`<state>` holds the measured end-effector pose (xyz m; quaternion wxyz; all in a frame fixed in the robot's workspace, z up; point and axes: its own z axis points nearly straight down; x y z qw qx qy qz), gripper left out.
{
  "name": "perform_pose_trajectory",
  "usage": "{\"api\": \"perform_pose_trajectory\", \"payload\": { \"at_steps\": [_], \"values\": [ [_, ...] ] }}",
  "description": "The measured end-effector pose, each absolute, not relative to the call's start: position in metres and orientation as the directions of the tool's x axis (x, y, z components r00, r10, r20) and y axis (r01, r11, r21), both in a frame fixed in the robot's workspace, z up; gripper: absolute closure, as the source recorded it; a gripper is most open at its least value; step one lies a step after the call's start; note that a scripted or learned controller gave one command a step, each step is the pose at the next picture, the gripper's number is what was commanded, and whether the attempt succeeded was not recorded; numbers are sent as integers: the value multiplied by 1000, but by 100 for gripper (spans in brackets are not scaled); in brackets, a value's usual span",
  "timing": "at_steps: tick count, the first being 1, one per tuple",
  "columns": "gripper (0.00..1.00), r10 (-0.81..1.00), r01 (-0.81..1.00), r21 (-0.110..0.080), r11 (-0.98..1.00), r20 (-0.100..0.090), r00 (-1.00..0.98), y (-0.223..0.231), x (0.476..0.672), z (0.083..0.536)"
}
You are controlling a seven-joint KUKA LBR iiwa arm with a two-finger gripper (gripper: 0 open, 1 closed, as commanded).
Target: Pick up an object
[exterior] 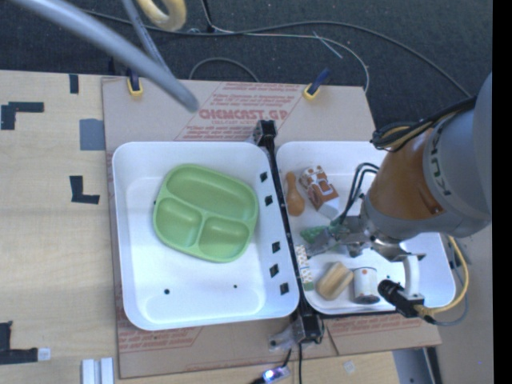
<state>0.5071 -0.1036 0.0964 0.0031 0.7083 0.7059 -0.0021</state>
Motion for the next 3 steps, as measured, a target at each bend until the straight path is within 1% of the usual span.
{"api": "perform_pose_trajectory", "payload": {
  "at_steps": [1, 2, 3],
  "values": [
    [100, 1000, 1000, -4, 0, -1, 0, -101, 507, 107],
    [100, 1000, 1000, 2, 2, 0, -2, -96, 515, 154],
    [100, 1000, 1000, 5, 2, -1, -2, -96, 515, 217]
  ]
}}
